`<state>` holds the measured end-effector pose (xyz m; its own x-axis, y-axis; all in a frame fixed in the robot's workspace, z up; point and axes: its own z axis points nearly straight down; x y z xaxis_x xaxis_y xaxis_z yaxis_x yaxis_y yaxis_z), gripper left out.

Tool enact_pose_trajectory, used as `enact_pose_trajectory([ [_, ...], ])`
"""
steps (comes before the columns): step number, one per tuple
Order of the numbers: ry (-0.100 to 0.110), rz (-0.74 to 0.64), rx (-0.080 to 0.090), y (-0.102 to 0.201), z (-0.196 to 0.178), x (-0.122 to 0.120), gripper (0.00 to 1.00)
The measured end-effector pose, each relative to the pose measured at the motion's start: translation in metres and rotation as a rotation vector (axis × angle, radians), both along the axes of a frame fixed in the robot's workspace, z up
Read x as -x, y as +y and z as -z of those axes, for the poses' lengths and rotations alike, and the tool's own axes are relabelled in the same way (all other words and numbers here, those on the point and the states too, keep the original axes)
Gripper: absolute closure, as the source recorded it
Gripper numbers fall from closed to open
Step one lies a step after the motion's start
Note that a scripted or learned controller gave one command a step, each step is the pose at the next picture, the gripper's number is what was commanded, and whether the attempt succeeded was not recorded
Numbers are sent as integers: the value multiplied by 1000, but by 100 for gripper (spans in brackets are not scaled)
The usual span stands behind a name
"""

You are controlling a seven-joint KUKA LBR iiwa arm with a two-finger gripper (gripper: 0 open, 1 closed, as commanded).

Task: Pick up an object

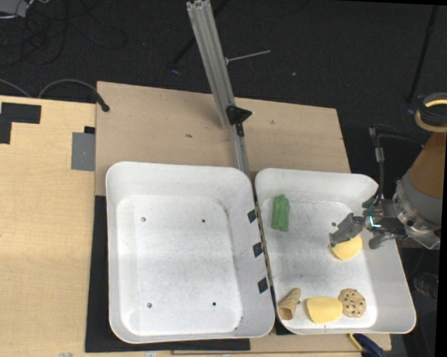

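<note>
Nearest first, along the front edge of the right bin [396,316]: a tan cone-shaped piece [289,302] at the front left corner, leaning against the wall; just beside it a pale yellow lump [323,309]; touching that on its right, a round brown cookie [352,302] with dark spots.

Next, mid-bin toward the right wall: a second yellow piece [347,249], rounded, lying on the bin floor. My gripper [346,234] sits directly over its upper edge, fingers pointing left and down. How far my jaws stand apart I cannot tell; the dark fingers blur together at this angle, and the yellow piece appears to lie under them rather than between them.

Farther back, near the left wall of the right bin: a green block [281,213], upright along the wall's line, well apart from my gripper.

Left bin [124,205]: white floor with a few small dark specks.

Farthest: a grey metal rail [215,68] rising from the bench's back edge, between the two bins.
</note>
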<state>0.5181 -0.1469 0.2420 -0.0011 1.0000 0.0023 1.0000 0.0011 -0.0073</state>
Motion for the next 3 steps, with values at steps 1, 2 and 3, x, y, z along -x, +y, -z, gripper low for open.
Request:
enact_pose_trajectory([
  [1, -4, 3, 1, -1, -2, -1, 0],
  [2, 2, 2, 0, -6, 60, -2, 0],
  [3, 2, 2, -1, 1, 113, 8, 0],
])
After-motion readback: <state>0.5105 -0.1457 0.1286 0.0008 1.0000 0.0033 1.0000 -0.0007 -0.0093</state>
